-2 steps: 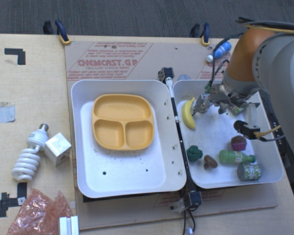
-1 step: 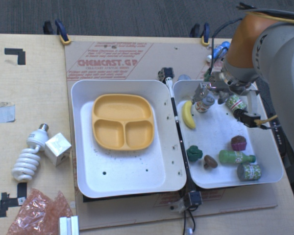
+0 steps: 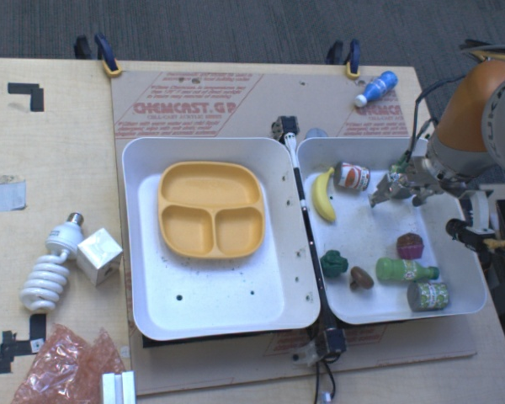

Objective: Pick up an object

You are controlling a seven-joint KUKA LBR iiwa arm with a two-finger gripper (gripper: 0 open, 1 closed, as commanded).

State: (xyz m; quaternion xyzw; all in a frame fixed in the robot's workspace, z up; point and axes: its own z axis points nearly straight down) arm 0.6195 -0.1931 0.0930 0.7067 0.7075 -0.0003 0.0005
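A: Step check. We put this at the approach stage of the pick: the claw (image 3: 393, 188) hangs over the upper part of the right bin (image 3: 454, 305), nothing lifted yet.

B: Agreed. What's nearest to it?

A: The small red-and-white can (image 3: 352, 177), just to its left, lying tilted near the bin's top wall. The banana (image 3: 323, 196) sits further left, against the divider side.

B: Claw state?

A: We can't tell. The tip reads as a dark metal cluster from this angle, and we see nothing clearly sitting in it. We don't call contact with anything either.

B: Other candidates?

A: Lower in the same bin: the purple piece (image 3: 410, 246), the green bottle (image 3: 406, 270) lying flat, the green-labelled can (image 3: 428, 295), the brown lump (image 3: 361, 279), the dark green piece (image 3: 334, 264). All well apart from the claw.

B: Next move?

A: We judge it needs to commit to one target, likely the small can, line up over it, then descend. A can lying on its side may roll, so centring matters.

B: Left bin?

A: Holds the yellow divided plate (image 3: 211, 209), not in play.
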